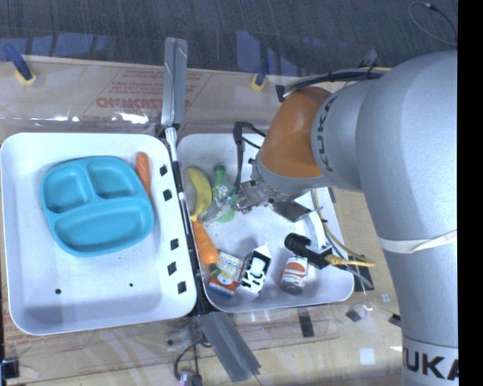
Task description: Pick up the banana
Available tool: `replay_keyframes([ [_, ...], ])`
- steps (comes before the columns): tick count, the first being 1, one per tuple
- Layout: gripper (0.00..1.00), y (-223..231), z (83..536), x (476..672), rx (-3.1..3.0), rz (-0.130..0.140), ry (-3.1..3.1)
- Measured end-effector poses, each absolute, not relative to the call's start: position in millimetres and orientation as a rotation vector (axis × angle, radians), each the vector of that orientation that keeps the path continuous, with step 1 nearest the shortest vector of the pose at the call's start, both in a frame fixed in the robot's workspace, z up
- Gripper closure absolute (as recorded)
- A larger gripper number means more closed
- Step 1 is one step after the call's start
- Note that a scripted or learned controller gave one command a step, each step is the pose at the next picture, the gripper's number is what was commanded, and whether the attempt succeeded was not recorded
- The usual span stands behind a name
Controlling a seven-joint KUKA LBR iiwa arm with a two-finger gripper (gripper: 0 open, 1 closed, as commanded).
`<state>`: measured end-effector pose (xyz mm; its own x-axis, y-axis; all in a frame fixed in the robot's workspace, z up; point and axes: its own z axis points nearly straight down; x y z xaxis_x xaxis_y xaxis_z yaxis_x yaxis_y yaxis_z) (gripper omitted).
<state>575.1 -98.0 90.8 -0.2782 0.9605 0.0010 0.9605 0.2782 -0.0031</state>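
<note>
A: We log the gripper [240, 202] low in the right bin [338, 289], just right of the banana [200, 191]; whether it is spread or pinched, we cannot tell.

B: Noted. The banana lies by the bin's left wall, above a carrot [205, 244]. We judge it light, soft, curved and smooth; grip mid-body, across its width, gently.

I read this as a robot lab | grey arm [402, 159] over my two white bins [16, 240] | taped bench [88, 87] | carpet floor [225, 6]
</note>
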Motion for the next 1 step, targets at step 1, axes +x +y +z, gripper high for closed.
replay_keyframes([
  [1, 0.0, -110.7, 91.9, 575.6, -1.922, 0.001, -2.486],
])
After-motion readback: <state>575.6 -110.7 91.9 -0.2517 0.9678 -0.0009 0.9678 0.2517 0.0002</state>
